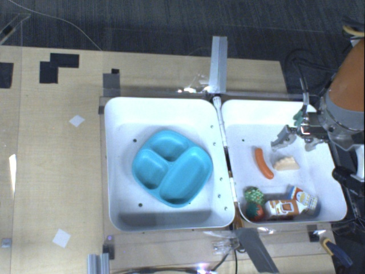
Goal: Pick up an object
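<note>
Gripper (295,136): fingers spread, holding nothing.
Nearest thing: pale wedge (286,163), apparently just below the fingertips.
Sausage (263,162): farther left.

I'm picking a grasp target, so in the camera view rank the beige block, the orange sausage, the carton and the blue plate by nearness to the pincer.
From the pincer:
1. Beige block, just below.
2. Orange sausage, below-left.
3. Carton, bin's near edge.
4. Blue plate, left bin.

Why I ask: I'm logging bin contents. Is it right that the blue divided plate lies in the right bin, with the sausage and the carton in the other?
No. The camera view shows the blue divided plate in the left bin; the sausage and carton lie in the right bin.
</note>
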{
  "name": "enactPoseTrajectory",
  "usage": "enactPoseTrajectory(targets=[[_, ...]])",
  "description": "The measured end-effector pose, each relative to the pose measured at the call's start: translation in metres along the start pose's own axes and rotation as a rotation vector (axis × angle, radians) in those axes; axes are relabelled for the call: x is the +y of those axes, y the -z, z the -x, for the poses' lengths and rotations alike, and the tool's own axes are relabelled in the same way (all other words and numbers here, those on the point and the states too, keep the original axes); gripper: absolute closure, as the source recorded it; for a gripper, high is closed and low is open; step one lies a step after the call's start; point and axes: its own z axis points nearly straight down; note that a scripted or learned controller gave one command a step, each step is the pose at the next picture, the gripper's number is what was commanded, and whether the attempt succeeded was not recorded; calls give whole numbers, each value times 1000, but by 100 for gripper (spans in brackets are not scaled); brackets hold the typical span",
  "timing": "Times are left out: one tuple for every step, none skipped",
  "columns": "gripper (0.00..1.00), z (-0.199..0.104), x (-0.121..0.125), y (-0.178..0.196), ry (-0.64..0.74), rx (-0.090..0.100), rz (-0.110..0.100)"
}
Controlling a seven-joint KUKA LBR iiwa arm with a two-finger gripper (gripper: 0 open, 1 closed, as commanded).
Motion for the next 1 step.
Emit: enactPoseTrajectory(targets=[[0,-16,16,-93,-131,0,-1]])
